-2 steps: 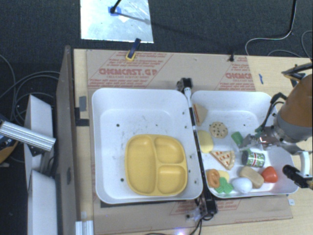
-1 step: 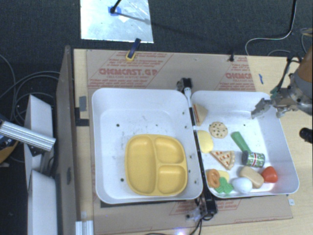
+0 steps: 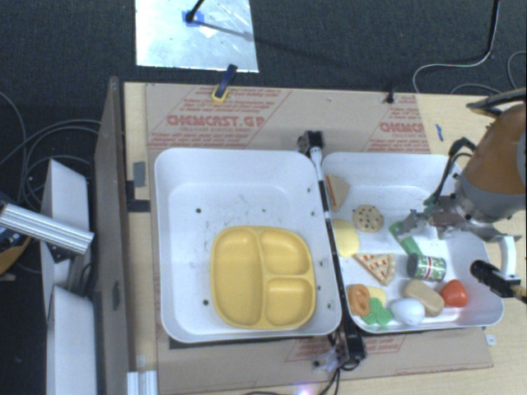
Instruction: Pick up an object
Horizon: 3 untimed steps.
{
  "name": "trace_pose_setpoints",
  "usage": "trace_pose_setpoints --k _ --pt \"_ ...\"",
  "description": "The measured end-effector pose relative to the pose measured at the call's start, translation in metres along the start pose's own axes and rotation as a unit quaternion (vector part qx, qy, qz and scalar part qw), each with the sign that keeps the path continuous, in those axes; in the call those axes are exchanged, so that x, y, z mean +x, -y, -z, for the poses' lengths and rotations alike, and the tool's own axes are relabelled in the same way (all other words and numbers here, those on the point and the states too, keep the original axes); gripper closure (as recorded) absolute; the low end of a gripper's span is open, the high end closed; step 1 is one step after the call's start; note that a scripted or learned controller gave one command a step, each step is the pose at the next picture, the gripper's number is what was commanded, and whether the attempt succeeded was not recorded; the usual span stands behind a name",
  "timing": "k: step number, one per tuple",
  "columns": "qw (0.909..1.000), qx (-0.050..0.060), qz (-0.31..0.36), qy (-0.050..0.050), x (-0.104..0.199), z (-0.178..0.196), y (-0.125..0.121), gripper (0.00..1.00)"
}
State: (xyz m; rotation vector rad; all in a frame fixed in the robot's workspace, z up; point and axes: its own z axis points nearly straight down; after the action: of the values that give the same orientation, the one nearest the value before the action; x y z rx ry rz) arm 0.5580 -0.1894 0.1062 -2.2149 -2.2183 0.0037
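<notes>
Arm: the arm (image 3: 498,167) comes in from the right side. It is grey with an orange part, and it hangs over the right bin.
Gripper: the gripper (image 3: 428,219) is low over the right bin, near its middle. You cannot tell if it is open or closed, and you cannot tell if it has hold of anything.
Right bin: the right bin (image 3: 387,171) is white and shallow. It has toy food in it.
Green thing: a green thing (image 3: 405,230) lies right by the gripper tip. It is too small to say what it is.
Can: a small can (image 3: 427,266) lies on its side just below the gripper. It has a green label.
Cookie: a round cookie (image 3: 368,217) lies left of the gripper, a little apart from it.
Pizza: a pizza slice (image 3: 376,265) lies below the cookie, left of the can.
Yellow lump: a pale yellow lump (image 3: 346,240) lies by the left wall of the right bin.
Tomato: a red tomato (image 3: 454,293) lies near the front right corner.
Bread: a tan bread roll (image 3: 423,295) lies just left of the tomato.
Egg: a white egg (image 3: 407,310) lies at the front, touching the bread.
Front left corner: an orange piece (image 3: 359,298) and a green piece (image 3: 378,313) lie close together there.
Sandwich: a sandwich wedge (image 3: 335,191) leans in the back left corner.
Left bin: the left bin (image 3: 214,179) is white too, and sits just beside the right bin.
Tray: a yellow tray (image 3: 263,276) with three parts lies in the left bin, toward the front.
Bench: both bins sit on brown cardboard (image 3: 247,113) with red letters.
</notes>
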Motion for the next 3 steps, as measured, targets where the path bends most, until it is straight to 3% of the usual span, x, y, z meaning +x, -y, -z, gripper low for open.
trace_pose_setpoints --k 1,2,3 --pt "1.0000 -0.002 0.002 0.000 0.053 -0.024 0.038 0.00" --pt "1.0000 -0.006 0.001 0.001 0.050 -0.011 0.035 1.00" --pt "1.0000 -0.005 0.001 0.001 0.050 -0.012 0.035 0.00"
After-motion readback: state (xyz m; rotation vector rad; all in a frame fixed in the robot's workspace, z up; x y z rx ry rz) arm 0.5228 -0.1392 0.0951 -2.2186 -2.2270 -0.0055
